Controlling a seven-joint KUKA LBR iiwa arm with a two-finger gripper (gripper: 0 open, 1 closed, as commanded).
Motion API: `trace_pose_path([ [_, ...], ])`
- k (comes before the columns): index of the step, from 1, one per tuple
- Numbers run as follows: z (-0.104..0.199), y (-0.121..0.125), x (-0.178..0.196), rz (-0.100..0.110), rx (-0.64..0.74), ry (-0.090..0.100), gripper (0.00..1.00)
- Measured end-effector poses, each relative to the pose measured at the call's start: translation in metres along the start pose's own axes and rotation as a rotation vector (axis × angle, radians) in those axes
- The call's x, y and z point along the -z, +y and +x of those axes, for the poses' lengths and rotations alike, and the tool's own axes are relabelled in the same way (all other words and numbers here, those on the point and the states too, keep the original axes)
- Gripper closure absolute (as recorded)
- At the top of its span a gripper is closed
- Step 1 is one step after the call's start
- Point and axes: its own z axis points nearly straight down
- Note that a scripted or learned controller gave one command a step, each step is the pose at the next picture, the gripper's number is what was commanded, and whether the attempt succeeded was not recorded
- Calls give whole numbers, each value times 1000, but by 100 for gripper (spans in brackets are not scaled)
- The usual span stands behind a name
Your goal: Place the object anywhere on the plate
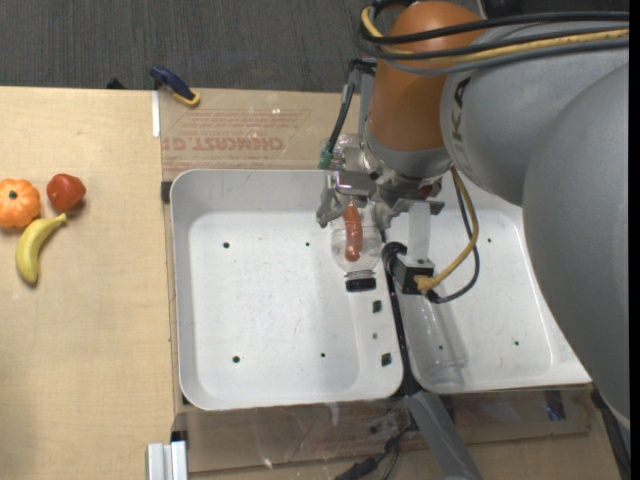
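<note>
A reddish sausage (352, 235) lies lengthwise at the right edge of the left bin (260, 298). Around it I make out a faint clear round shape (360, 256), which may be a see-through plate; its outline is hard to tell. My gripper (352, 218) hangs straight over the sausage's far end. Its metal fingers (326, 211) slant outward on either side of the sausage, with a gap to it, so it stands open. The orange wrist band (415, 78) sits above.
A clear plastic bottle (440, 340) lies in the right bin (500, 298). A black cable (398, 268) and small black blocks (360, 283) sit along the divider. On the wooden bench at left are an orange (17, 204), a red fruit (66, 192) and a banana (35, 248).
</note>
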Motion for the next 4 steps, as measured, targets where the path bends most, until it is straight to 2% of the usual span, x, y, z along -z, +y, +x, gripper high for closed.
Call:
trace_pose_path([
  [1,85,15,-34,1,-100,-1,100],
  [2,20,79,-80,1,-100,-2,100],
  [3,105,73,-27,-3,107,0,100],
  [4,39,80,12,-2,42,0,100],
])
